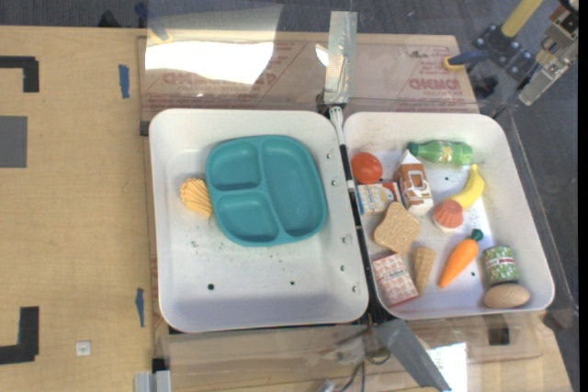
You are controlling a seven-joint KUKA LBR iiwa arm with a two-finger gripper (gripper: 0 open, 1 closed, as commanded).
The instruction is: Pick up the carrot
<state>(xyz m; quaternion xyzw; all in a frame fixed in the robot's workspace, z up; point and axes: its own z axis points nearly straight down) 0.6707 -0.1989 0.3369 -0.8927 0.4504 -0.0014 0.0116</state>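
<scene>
The carrot [457,263] is orange with a green top. It lies tilted in the front right part of the right bin [527,197], between a tan cracker [424,267] and a green-labelled can [501,263]. My gripper [546,69] hangs outside the bins, beyond the right bin's far right corner, well away from the carrot and above bench level. Nothing shows in its grasp.
The right bin also holds a tomato [366,166], green bottle [441,151], banana [471,188], small carton [414,186], bread slice [397,229], pink box [393,279] and a brown egg-shaped item [506,296]. The left bin [175,289] holds a teal divided plate [266,190] and a shell-shaped pastry [195,196].
</scene>
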